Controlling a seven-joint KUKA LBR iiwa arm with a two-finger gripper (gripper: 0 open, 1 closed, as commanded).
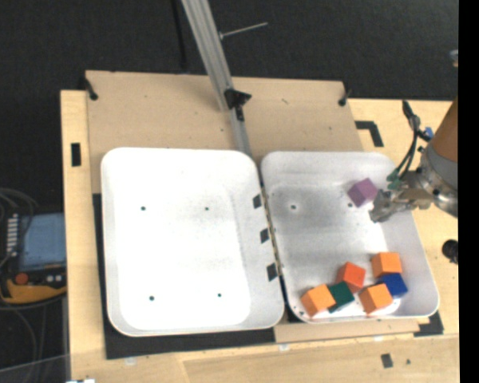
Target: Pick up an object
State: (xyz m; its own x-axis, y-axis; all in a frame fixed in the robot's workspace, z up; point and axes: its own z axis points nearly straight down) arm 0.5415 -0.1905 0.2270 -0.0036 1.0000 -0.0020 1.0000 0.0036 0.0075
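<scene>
A purple block [362, 191] lies in the upper right part of the right bin [319, 230]. My gripper [385, 207] hangs just to the right of it, low over the bin's right side, close to the block; whether they touch I cannot tell. Near the bin's front right corner sits a cluster of blocks: an orange one [385, 263], a blue one [393, 285], another orange one [375, 297], a red-orange one [352, 275], a green one [342, 294] and an orange one [319, 299].
The left bin [184, 238] stands beside the right one, joined along a hinged middle edge. A slanted metal rail [211, 50] rises from behind the bins. Cables and a blue box [44, 242] lie off the bench at left.
</scene>
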